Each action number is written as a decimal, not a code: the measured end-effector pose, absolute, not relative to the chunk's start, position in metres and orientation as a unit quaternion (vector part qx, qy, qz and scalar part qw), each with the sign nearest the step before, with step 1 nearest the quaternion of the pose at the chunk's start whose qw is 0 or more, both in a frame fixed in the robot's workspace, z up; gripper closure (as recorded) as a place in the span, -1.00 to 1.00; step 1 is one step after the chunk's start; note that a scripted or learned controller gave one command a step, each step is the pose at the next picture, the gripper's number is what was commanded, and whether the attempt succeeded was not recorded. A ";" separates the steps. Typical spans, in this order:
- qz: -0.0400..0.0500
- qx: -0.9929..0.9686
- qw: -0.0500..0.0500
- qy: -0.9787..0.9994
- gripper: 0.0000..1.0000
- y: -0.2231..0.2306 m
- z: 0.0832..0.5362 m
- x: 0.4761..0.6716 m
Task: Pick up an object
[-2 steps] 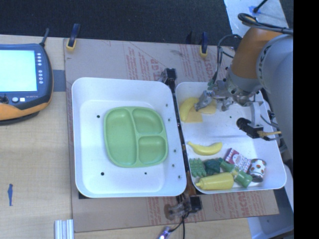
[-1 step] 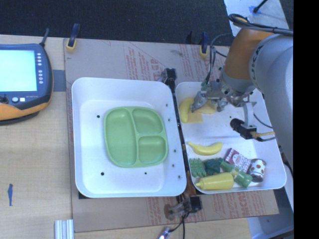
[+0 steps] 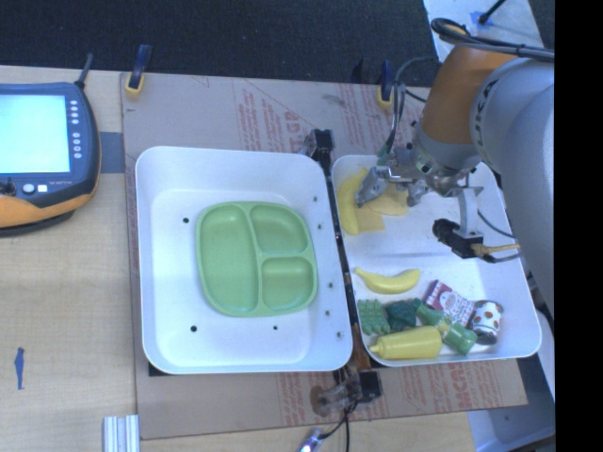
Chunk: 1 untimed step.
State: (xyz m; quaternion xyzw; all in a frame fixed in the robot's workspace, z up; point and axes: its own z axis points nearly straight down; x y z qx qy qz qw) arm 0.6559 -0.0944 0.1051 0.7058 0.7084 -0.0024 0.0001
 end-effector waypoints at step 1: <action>-0.005 0.706 0.000 0.708 -1.00 -0.097 0.096 0.656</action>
